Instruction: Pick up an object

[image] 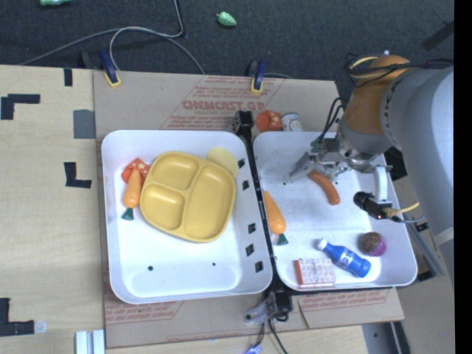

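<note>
Sausage could roll away under the claw

While the claw [313,164] hangs low in the right bin [295,150], its thin metal fingers spread apart and clamped on nothing, the nearest target, a smooth orange-brown sausage [325,186], lies just below and right of the tips. My worry is that its rounded, slick body rolls or skids on the glossy white floor if one finger lands first. Further below the claw rest a hard blue bottle [345,259], a flat printed carton [315,271], a dark knobbly ball [371,243] and a tapered carrot [274,214]. Far left of it sits a moulded yellow divided plate [186,196]
</note>
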### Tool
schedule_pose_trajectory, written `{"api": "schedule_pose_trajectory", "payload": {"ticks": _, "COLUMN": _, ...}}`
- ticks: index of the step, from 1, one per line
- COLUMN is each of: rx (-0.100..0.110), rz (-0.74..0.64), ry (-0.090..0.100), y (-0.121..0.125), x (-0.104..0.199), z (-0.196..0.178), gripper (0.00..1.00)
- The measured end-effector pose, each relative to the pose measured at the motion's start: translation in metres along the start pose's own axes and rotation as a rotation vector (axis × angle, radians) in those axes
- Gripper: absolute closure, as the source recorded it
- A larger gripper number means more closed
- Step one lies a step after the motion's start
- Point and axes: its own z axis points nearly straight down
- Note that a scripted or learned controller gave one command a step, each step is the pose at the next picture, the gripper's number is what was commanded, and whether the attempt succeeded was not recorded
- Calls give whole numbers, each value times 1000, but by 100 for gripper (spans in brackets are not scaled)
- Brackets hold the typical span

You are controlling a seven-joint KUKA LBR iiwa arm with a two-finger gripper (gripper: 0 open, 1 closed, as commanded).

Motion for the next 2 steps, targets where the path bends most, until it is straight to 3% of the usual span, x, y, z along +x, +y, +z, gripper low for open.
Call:
{"api": "schedule_pose_trajectory", "payload": {"ticks": 1, "rx": 0, "rz": -1, "ry": -2, "y": 0, "x": 0, "z": -10, "gripper": 100}}
{"api": "schedule_pose_trajectory", "payload": {"ticks": 2, "rx": 0, "rz": -1, "ry": -2, "y": 0, "x": 0, "z": -10, "gripper": 0}}
